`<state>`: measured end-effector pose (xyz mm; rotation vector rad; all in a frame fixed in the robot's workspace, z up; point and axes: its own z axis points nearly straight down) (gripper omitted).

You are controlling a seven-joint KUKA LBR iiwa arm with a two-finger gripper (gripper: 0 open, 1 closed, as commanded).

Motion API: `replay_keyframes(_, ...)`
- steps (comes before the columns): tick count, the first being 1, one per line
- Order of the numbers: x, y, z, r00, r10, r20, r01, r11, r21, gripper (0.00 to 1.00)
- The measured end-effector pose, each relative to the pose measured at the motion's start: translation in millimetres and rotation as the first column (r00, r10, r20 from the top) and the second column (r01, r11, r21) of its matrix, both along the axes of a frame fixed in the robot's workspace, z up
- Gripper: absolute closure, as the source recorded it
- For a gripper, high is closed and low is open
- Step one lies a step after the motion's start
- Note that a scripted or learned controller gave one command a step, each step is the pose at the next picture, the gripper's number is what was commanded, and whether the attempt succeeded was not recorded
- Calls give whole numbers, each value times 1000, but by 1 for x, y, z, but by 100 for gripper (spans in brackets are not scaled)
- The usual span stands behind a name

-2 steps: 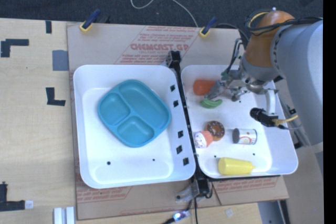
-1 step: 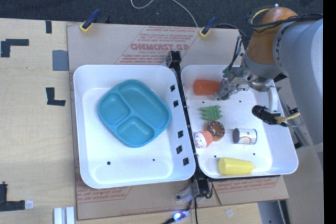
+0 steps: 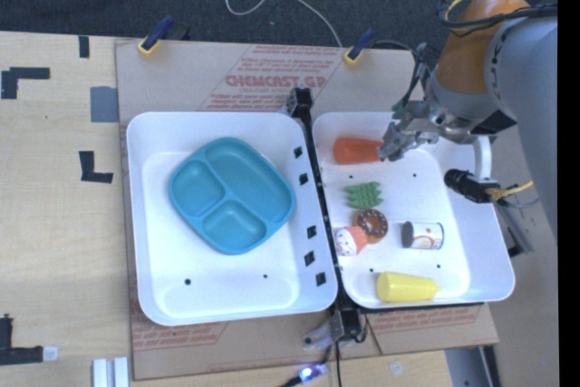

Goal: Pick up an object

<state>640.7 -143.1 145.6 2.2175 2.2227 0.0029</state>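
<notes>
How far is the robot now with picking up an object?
The reach looks done: the gripper is low in the right bin, at the right end of the orange object. Whether it grips is unclear. The lift is left; the object lies on the bin floor.

Contents of the right bin (image 3: 471, 276), by position within it:
- orange block (image 3: 355, 150), lying flat, far left corner
- green leafy piece (image 3: 363, 193), nearer than the block
- brown doughnut (image 3: 371, 224), centre-left
- small orange-and-white item (image 3: 350, 240), touching the doughnut
- white-and-dark can (image 3: 422, 236), on its side, centre
- yellow piece (image 3: 406, 287), near edge
</notes>
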Motion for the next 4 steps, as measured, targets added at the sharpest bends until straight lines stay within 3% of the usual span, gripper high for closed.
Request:
replay_keyframes(1,-3,10,52,1000,0,1,0,1000,0,100)
replay_keyframes(2,-2,11,71,1000,-1,-2,1,1000,0,100)
replay_keyframes(4,-3,104,85,1000,4,-4,-4,1000,1,100)
